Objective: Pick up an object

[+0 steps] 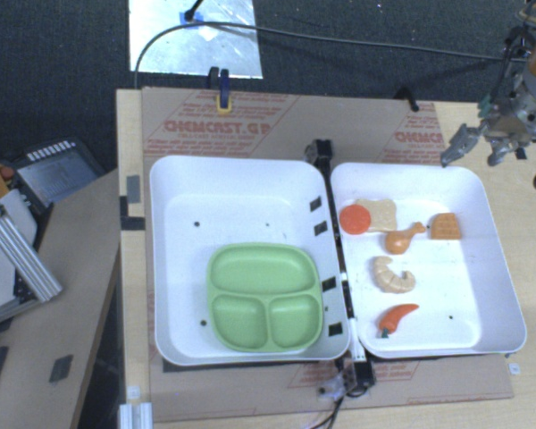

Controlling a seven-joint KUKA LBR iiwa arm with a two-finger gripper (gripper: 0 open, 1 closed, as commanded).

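Cardboard sheeting (pixel 250 119) printed with red lettering covers the bench beneath two shallow white bins set side by side. Nearest in the left bin (pixel 174 204) a green divided plate (pixel 263 295) is seen, lying flat with three compartments. In the right bin (pixel 487 266) five toy foods are laid out: nearest, a red-orange pepper (pixel 397 317); beyond it a pale croissant-like piece (pixel 393 275); then a tan drumstick (pixel 404 236), a red disc (pixel 355 219) touching a pale slice (pixel 381 212), and an orange-brown block (pixel 445 227) by itself. Farthest, above the back right corner of that bin, the gripper (pixel 484 147) is held clear of everything, its two fingers spread wide with nothing between them. The approach step is judged to be in hand, no object having been selected by contact. For the next move, the gripper would need to be carried over one piece, probably the well-separated block or pepper, lowered, and closed.
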